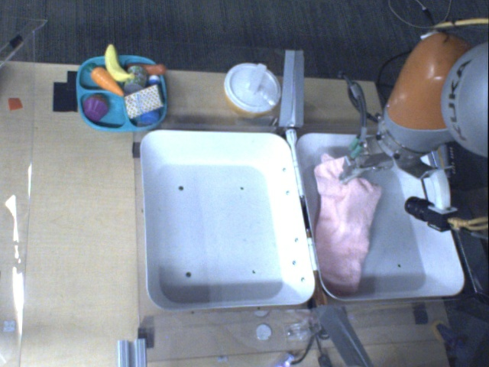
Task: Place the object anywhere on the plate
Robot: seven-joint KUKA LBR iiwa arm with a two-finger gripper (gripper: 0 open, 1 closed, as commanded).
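We see gripper (pixel 357 159) over right bin (pixel 428 274) | touching pink cloth's (pixel 344 220) top edge; grip state: cannot tell | left bin (pixel 221 220) alongside | blue tray (pixel 114 121) on counter (pixel 69 228).

Pink cloth (pixel 345 220) — soft, fuzzy; bins (pixel 221 297) — smooth matt plastic.

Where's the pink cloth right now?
The pink cloth lies in the right bin, against its left wall beside the divider with the left bin. The gripper is at the cloth's upper end.
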